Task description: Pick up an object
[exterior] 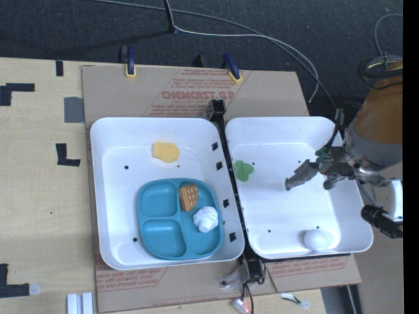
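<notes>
In the right bin [340, 142], a small green object [243, 170] lies near the left wall and a white ball [316, 239] sits near the front edge. My gripper [309, 182] hovers over the middle of this bin, right of the green object, open with nothing between its fingers. The left bin [108, 175] holds a yellow piece [165, 152] at the back. In front of the piece lies a blue divided tray [157, 231] bearing a brown waffle-like piece [188, 197] and a white crumpled object [206, 219].
The two bins stand on a cardboard sheet [190, 90] clamped at the back. A black divider [226, 169] runs between them. A cable [275, 41] crosses the dark floor behind. The arm's orange band [383, 110] rises at the right.
</notes>
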Robot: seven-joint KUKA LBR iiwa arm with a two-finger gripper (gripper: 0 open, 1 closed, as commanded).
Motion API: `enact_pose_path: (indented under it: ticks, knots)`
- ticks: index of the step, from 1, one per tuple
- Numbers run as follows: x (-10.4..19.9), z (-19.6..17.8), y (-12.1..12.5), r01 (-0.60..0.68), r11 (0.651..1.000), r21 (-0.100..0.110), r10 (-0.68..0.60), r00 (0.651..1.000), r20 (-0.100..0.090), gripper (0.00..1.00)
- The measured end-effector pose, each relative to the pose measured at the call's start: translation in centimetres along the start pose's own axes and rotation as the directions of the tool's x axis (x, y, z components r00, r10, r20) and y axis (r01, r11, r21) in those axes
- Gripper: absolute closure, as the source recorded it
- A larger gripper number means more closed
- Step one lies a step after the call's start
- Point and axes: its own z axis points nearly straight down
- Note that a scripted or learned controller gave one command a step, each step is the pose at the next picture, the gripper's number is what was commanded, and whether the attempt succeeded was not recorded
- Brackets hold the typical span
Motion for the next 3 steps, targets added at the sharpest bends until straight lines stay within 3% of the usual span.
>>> enact_pose_path:
  ticks: [3]
  knots:
    - [-0.6,15.9,-0.6,0.0,1.0,0.001,0.0,1.0,0.0,0.0]
